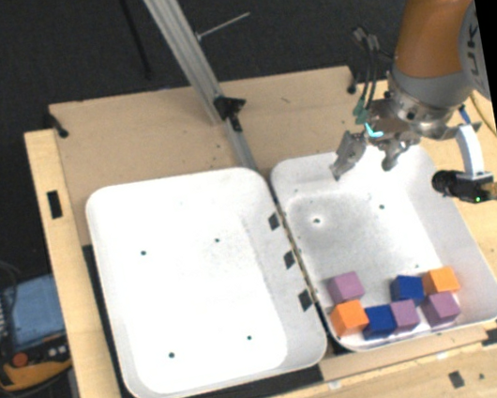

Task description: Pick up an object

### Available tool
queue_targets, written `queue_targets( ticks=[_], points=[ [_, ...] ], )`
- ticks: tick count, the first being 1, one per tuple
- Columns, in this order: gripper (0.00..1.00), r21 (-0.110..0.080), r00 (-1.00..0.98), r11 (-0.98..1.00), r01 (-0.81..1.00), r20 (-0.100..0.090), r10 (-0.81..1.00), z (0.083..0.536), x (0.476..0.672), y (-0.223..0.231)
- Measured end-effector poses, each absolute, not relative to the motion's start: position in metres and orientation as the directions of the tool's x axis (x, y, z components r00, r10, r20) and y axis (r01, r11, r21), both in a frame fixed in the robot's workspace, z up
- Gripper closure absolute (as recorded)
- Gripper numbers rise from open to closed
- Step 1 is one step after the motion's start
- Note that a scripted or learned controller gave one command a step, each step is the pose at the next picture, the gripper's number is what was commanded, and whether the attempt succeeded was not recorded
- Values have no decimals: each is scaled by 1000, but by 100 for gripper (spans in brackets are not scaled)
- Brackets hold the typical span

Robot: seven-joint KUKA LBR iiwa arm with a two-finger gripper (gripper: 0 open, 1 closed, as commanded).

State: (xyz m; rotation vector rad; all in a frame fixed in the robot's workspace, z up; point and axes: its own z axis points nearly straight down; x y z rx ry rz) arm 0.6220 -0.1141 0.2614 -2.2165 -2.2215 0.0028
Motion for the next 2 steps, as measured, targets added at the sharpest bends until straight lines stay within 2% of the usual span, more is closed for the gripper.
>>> queue_targets(
  ticks=[1,2],
  points=[
    [0,1,-3,3,1000,1,1000,264,623,-114],
    [0,-5,2,-2,1000,-2,1000,202,621,-120]
  ],
)
